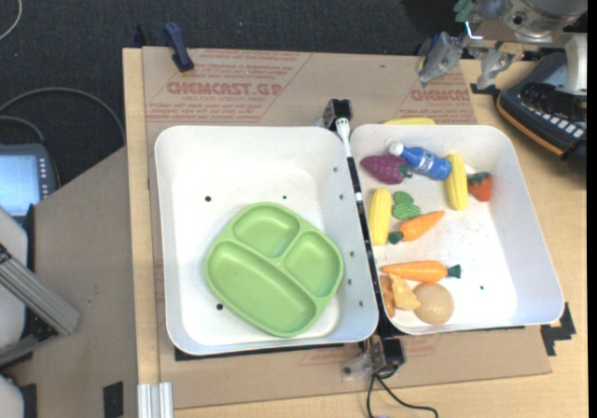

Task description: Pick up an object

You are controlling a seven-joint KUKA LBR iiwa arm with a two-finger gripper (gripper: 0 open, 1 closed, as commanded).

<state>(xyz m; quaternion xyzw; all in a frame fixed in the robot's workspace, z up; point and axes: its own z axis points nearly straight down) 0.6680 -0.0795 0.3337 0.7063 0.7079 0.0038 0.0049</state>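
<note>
I see the end effector [466, 57] above the surface's far right corner, fingers spread, gripping nothing. Toy food lies in the right bin [536, 257]; a green tray [272, 269] sits in the left bin [187, 183].

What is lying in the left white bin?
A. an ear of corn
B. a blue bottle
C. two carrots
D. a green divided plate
D: the green divided plate lies in the left bin, while the blue bottle, carrots and corn lie in the right bin.
</note>
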